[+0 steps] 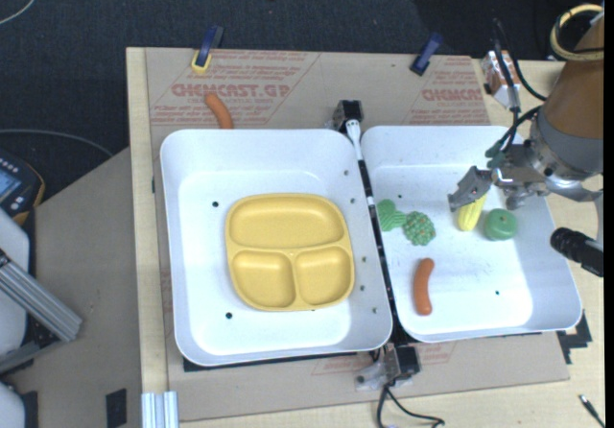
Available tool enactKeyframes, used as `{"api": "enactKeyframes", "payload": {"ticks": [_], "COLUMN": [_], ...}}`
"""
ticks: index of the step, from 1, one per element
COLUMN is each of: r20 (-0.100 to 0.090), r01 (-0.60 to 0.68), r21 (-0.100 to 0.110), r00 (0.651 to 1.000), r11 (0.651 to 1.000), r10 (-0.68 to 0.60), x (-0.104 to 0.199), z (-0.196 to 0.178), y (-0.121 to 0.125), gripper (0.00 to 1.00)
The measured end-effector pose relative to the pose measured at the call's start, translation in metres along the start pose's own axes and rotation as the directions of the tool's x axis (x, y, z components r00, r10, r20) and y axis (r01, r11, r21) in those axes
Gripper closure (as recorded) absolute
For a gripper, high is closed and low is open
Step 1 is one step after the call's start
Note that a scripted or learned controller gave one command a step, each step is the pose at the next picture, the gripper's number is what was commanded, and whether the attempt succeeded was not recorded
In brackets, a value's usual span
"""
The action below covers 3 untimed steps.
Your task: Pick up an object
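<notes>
The right bin (537,306) holds several small toy foods. A yellow piece (468,216) lies beside a round green piece (499,224). Two knobbly green pieces (405,222) sit near the bin's left wall, and an orange-red sausage (423,285) lies toward the front. My gripper (489,194) hangs at the right bin's back right, just above the yellow and round green pieces. Its fingers are spread open with nothing between them. The grey left finger (468,188) is directly over the yellow piece.
The left bin (187,253) holds a yellow divided plate (288,250). An orange sausage (219,110) lies on the cardboard behind the left bin. Blue clamps (205,48) (426,54) grip the board's back edge. A black divider (369,215) runs between the bins.
</notes>
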<state>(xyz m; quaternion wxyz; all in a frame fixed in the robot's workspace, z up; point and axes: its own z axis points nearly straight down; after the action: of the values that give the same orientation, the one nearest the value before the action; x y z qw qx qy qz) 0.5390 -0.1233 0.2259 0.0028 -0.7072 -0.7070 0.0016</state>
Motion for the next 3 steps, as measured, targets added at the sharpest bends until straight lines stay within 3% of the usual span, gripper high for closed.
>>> {"api": "enactKeyframes", "payload": {"ticks": [1, 3], "r20": [-0.001, 0.0], "r01": [0.0, -0.001], "r21": [0.002, -0.001], "r00": [1.0, 1.0], "r11": [1.0, 1.0], "r10": [0.0, 0.001], "x": [0.002, 0.005], "z": [0.064, 0.143], "y": [0.003, 0.001], "gripper": [0.0, 0.0]}}
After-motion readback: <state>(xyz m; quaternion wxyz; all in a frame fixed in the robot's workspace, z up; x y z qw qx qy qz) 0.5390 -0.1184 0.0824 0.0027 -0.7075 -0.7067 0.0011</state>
